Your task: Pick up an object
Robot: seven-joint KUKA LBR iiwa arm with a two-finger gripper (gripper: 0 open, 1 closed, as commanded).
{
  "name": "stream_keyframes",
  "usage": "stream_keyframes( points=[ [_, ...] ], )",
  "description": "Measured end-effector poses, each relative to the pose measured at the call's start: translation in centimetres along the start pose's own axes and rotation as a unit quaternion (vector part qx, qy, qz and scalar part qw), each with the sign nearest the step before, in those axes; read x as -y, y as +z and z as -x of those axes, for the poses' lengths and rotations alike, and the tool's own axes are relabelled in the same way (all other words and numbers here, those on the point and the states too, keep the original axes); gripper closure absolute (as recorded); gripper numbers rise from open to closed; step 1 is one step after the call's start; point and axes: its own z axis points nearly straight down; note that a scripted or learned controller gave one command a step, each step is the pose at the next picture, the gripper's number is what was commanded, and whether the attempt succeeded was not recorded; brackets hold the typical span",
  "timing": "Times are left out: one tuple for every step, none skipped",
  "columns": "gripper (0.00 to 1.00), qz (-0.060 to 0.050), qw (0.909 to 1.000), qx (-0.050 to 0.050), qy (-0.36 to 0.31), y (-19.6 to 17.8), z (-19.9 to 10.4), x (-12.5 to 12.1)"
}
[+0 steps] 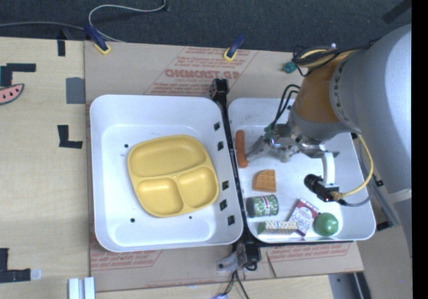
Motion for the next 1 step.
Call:
stream_keyframes(
  points=[
    [1.0, 0.001, 1.0, 0.0, -0.001, -0.95, -0.03, -0.05]
  ],
)
